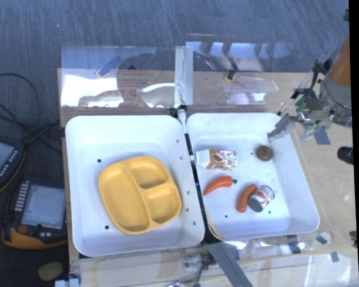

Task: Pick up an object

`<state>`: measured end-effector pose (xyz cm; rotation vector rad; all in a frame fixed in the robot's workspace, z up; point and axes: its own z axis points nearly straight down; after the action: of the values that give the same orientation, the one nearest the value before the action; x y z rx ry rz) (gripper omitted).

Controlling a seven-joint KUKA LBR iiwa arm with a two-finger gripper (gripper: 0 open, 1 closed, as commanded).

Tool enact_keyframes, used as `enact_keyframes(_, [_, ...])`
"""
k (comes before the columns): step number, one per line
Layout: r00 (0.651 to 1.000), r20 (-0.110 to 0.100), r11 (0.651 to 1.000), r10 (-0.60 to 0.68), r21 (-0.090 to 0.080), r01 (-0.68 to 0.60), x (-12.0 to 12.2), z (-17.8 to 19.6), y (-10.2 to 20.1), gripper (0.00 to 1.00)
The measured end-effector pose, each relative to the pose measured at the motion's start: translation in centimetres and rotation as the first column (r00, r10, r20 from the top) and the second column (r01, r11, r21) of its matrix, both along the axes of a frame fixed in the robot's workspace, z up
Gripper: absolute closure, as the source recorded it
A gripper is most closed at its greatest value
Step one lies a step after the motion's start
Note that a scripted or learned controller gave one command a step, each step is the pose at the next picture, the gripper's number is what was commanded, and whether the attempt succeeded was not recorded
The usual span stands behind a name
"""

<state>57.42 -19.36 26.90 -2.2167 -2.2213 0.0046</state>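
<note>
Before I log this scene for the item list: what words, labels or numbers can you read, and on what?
None can be read.
Small carton: orange and white print, too blurred.
Small can: red and white label, too small.
Handheld pendant beside the left bin: screen and keys, no legible text.

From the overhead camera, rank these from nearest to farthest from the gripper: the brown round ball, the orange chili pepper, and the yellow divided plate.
Measured from the gripper at the right bin's upper right edge:
1. Brown round ball, just below-left of it in the right bin.
2. Orange chili pepper, toward the right bin's left side.
3. Yellow divided plate, over in the left bin.
</note>
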Motion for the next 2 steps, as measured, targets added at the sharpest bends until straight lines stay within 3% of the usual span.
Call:
enact_keyframes(1, [0.995, -0.002, 0.995, -0.099, 0.001, 0.099, -3.7, -14.6, 3.3, 0.0])
enact_keyframes(2, [0.997, 0.02, 0.997, -0.073, -0.004, 0.074, -8.5, -17.9, 4.0, 0.0])
